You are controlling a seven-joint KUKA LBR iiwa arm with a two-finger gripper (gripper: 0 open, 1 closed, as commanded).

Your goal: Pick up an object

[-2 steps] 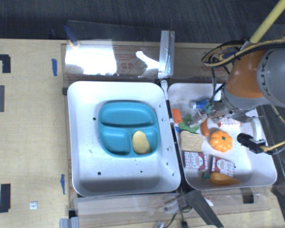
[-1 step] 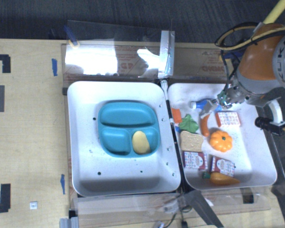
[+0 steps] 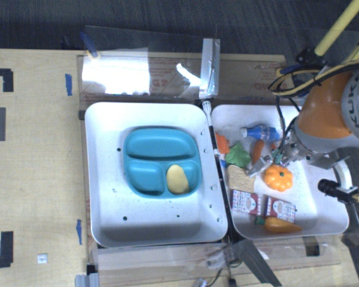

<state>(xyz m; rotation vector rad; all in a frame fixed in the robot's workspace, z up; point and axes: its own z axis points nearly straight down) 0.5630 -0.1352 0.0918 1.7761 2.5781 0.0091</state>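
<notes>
Bins: two white bins are sitting side by side on the surface [image 3: 36,160], the left bin [image 3: 102,178] and the right bin [image 3: 329,217].
Left bin contents: one blue divided tray [image 3: 145,160] is lying in the middle, and one yellow lemon-like piece [image 3: 178,179] is resting in its lower right compartment.
Right bin contents: one small orange pumpkin [image 3: 277,179], one blue and white bottle [image 3: 260,131] lying on its side, one green leafy piece [image 3: 239,157], one carrot [image 3: 281,224] lying near the front wall, two red and white cartons [image 3: 260,206] lying next to each other, one pale cracker-like slab [image 3: 240,180], and an orange-red piece [image 3: 222,144] by the left wall.
Writing: the cartons are carrying print too small to read; part of a black lettered logo is showing on the arm [image 3: 326,115] at the right edge.
End effector: the end effector [image 3: 279,156] is hanging low in the right bin, just above and beside the pumpkin, near the bottle; whether its tips are spread or pressed together I cannot tell, and nothing is visibly pinched.
Task thing: the pumpkin is sitting on the floor of the right bin, between the bottle and the cartons.
</notes>
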